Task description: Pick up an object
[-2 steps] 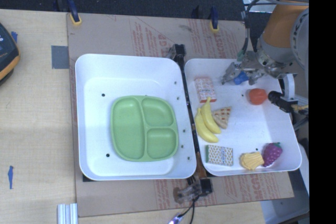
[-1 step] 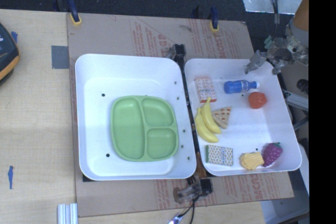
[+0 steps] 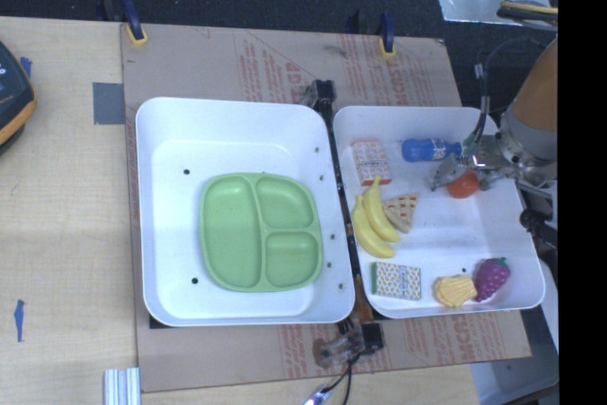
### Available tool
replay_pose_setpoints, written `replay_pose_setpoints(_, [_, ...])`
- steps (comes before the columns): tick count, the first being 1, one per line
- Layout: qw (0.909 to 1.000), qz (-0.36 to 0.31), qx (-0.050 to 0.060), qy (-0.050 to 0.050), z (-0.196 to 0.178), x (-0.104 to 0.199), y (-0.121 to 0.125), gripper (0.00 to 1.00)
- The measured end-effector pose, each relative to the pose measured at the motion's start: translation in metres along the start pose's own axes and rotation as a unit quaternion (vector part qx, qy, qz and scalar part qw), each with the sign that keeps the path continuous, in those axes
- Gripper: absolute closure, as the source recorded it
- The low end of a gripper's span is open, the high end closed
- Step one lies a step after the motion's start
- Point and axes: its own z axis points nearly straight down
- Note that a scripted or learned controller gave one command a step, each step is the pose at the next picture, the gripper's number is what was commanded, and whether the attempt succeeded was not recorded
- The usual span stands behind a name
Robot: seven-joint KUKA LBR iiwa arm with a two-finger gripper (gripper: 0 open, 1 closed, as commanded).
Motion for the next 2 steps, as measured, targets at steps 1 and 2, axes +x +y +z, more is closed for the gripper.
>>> replay_pose_setpoints(1, [1.0,0.0,-0.001,0.0,0.021,0.039,0.056,0.0])
replay_pose_setpoints(2, [1.0,0.001,-0.003,-0.001,-0.072,-0.001,0.065,0.0])
